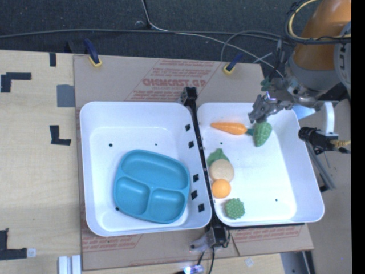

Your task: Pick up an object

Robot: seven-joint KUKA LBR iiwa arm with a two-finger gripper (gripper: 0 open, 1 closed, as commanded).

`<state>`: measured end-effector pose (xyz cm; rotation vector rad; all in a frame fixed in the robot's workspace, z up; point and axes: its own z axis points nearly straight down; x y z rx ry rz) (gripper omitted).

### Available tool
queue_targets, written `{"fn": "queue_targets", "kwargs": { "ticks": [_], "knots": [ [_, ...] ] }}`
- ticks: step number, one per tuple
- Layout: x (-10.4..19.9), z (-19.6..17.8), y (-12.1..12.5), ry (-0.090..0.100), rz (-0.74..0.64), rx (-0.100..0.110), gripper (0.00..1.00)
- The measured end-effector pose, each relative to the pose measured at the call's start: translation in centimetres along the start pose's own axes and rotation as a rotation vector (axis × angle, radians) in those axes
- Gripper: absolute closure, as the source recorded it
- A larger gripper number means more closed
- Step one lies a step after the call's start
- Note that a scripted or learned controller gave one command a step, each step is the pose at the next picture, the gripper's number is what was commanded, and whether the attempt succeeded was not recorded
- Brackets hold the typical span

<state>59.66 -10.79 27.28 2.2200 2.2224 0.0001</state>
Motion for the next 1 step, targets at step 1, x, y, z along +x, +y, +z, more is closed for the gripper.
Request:
{"fn": "queue_targets", "kwargs": {
  "ticks": [1],
  "knots": [
    [4.96, 1.99, -2.22, 0.001, -0.003, 0.004, 1.0]
  ]
}}
